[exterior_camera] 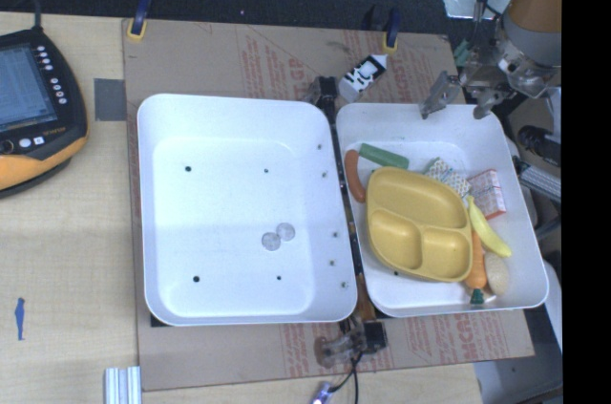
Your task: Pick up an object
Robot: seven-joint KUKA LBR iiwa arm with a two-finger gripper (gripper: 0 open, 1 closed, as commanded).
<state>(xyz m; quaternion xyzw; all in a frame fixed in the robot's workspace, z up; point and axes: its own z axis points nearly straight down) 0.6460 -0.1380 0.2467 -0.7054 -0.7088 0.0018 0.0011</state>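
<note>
Yellow divided tray (417, 223) hides much of the toy food beneath it; above it, the gripper (461, 96) hangs open-jawed, empty.

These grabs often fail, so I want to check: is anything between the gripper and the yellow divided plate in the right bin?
Nothing visible blocks it. The gripper hangs open over the right bin's far rim, and the yellow divided plate lies uncovered on top, with a green stick just beyond its far edge.
</note>
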